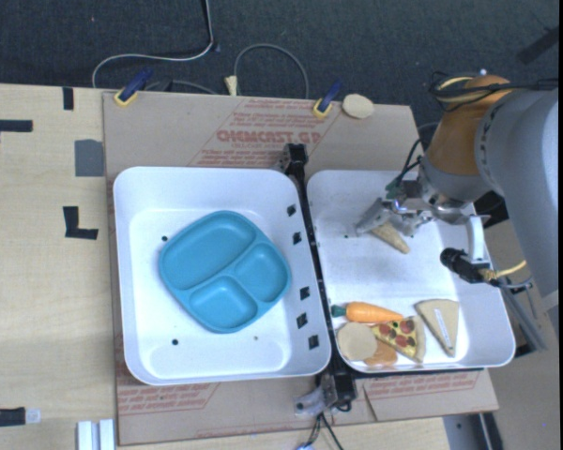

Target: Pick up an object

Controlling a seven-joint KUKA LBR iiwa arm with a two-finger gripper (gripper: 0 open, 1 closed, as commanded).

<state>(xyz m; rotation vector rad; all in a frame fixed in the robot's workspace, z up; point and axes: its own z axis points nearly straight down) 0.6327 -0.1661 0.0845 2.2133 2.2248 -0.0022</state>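
Jaws (383, 223) spread, right bin (357, 187), cardboard (253, 134) lettering blurred

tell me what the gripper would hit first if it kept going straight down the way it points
Most likely the tan wedge-shaped piece right under the gripper, then the floor of the right bin. Depth is hard to judge from this slanted view, so it may already be touching.

Even, soft overhead light; a slightly grainy, low-resolution view.

The two white bins (131, 251) look bright without harsh glare, and the blue plate (225, 270) casts only a faint, diffuse shadow on the bin floor. The dark carpet (357, 17) at the top stays dim. The arm (507, 148) at the right edge looks soft and a little blurred, as does the small food (394, 331) in the right bin.
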